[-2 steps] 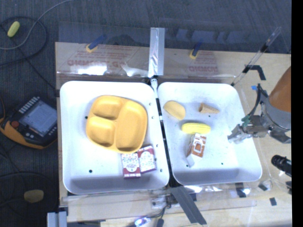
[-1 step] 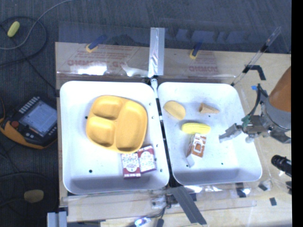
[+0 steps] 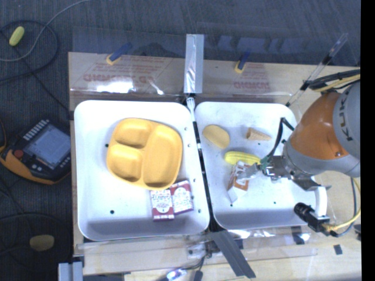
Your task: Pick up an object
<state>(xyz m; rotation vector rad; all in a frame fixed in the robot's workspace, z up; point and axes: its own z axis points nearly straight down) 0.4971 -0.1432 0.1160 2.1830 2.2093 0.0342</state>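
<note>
The arm (image 3: pixel 328 139) reached in from the right over the right bin (image 3: pixel 246 218). Its gripper (image 3: pixel 249 170) sat low near the middle of that bin, right at a small orange-and-white packet (image 3: pixel 239 180), just below a yellow corn cob (image 3: pixel 241 157). Whether the jaws were spread or pinching the packet, I could not tell. Farther back in the same bin lay a round tan biscuit (image 3: pixel 217 136) and, to its right, a small cone-shaped piece (image 3: pixel 258 135), both apart from the gripper. In the left bin (image 3: pixel 94 215) a yellow divided plate (image 3: pixel 145 151) rested, and two small red cartons (image 3: pixel 171 201) lay side by side just in front of it.
</note>
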